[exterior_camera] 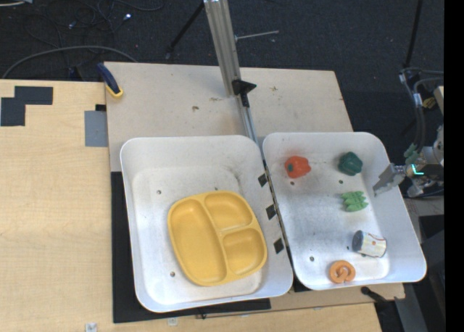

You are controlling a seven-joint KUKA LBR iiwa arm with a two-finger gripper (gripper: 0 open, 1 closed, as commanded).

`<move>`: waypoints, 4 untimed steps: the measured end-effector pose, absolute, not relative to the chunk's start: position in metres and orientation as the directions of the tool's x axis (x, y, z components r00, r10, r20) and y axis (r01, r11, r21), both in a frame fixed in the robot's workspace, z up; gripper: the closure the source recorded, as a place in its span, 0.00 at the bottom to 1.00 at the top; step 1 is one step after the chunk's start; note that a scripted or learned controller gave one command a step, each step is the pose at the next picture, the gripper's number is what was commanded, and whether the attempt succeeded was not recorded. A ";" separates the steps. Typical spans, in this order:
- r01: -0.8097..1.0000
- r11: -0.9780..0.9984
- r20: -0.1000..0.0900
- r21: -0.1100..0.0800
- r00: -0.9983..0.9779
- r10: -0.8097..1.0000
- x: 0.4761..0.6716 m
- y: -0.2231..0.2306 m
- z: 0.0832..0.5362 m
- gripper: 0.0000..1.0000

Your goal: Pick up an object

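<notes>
At the right bin's (290,265) far-right rim I can see the gripper (384,180) hanging just over the edge, nothing between its fingers. Whether the claw is spread or pressed together I can't tell from this angle; too small and half against the dark background.

Candidates all sit in the right bin: red pepper-like toy (296,167) upper left, dark green lump (350,163) upper right, light green piece (354,201) mid, small white-and-blue cup thing (368,243) lying on its side lower right, orange ring (341,272) near the front edge. Left bin (145,178) just has the yellow divided plate (216,236).

My call: go for the light green piece or the dark green lump, as they're nearest the gripper and well apart from neighbours. I'd centre over the target first, come straight down, and close across the narrow axis. I'd skip the orange ring since it looks flat and close to the bin wall, likely to slip. The tipped cup could roll under a pinch.
</notes>
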State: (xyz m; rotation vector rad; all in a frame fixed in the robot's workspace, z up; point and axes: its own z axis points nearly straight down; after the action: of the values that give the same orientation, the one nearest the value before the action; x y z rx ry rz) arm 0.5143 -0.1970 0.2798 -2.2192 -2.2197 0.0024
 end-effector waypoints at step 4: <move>1.000 0.000 0.003 -0.008 0.000 1.000 0.523 -0.187 0.122 0.00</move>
State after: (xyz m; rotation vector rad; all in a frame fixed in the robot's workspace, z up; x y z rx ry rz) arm 0.5229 -0.1872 0.1221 -2.2163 -2.2158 0.0047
